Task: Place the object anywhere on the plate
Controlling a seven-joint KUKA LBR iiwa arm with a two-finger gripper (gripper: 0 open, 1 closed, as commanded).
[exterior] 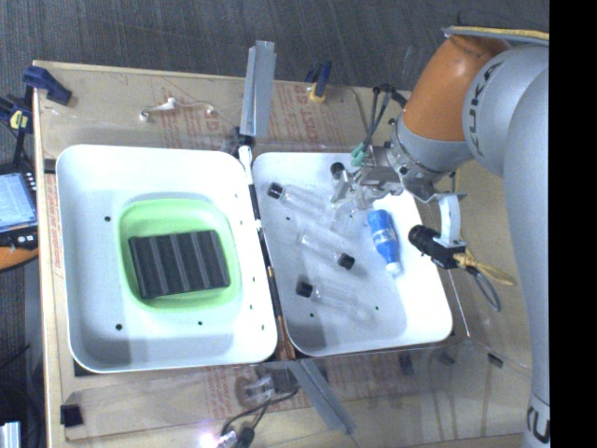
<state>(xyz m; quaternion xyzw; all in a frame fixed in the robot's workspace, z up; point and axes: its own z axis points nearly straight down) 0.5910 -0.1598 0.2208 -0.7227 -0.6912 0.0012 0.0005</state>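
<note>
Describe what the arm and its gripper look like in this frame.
The arm is a bulky rounded body in light grey, with a broad orange band above the wrist and dark lettering along the grey shell. The gripper is a small metallic assembly, with thin dark cables looping above it. A black fitting with a white bracket sticks out beside the wrist.

- The floor is dark grey carpet.
- A light wooden bench stands on it.
- Blue clamps grip the bench's far edge.
- A small screen glows by the left edge.
</note>
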